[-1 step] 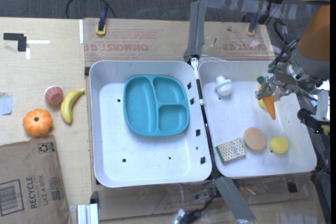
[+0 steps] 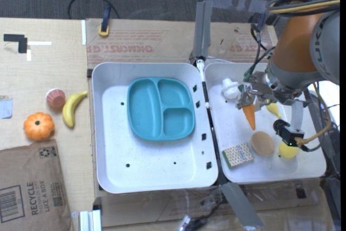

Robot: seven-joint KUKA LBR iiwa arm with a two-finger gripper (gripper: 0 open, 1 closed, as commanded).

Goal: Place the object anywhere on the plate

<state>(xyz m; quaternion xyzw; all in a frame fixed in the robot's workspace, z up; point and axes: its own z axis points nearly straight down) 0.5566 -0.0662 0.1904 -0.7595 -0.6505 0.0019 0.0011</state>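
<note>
A teal divided plate [image 2: 161,108] lies in the left white bin [image 2: 108,165]. Over the right bin [image 2: 308,167], my gripper [image 2: 248,103] points down near the bin's left half. An orange carrot [image 2: 250,117] hangs from it, thick end between the fingers and tip pointing down toward the bin floor. The gripper is shut on the carrot. It stands to the right of the plate, across the divider between the two bins.
The right bin also holds a white object [image 2: 230,88], a yellow piece [image 2: 273,110], a beige round thing [image 2: 262,143], a yellow lemon [image 2: 288,150] and a checkered packet [image 2: 238,154]. A pumpkin [image 2: 39,126], a banana [image 2: 73,109] and a pink cupcake [image 2: 55,98] lie left of the bins.
</note>
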